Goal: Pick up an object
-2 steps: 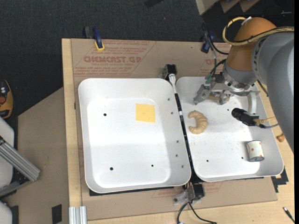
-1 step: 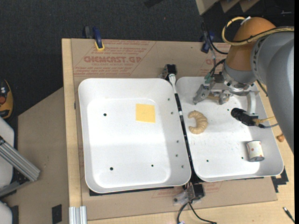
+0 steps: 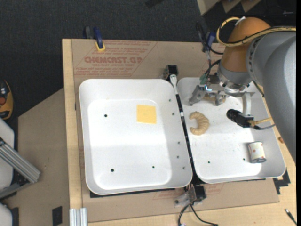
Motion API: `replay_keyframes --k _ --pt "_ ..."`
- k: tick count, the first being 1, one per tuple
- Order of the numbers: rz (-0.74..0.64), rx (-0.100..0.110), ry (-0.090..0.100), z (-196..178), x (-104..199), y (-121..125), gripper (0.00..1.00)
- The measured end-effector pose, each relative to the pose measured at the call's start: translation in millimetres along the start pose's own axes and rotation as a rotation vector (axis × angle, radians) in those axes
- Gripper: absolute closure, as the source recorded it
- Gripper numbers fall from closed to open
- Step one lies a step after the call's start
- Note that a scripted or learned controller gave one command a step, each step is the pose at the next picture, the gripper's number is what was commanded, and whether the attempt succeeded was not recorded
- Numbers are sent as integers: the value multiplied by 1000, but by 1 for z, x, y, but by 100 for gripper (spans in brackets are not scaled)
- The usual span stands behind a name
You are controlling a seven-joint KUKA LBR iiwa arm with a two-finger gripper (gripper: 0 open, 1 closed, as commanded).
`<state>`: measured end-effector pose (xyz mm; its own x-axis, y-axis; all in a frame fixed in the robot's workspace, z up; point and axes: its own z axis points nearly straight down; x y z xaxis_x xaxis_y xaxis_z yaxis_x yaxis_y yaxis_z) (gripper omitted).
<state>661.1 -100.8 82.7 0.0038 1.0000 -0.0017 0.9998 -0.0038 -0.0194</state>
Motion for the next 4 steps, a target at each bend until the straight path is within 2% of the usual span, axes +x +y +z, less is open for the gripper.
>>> replay_keyframes --k 1,2,3,4 --pt "1 2 7 1 -27 1 0" --pt "0 2 0 0 -6 1 0" --pt "-4 -17 2 -9 6 -6 0" --pt "-1 -14 3 0 -10 -50 0"
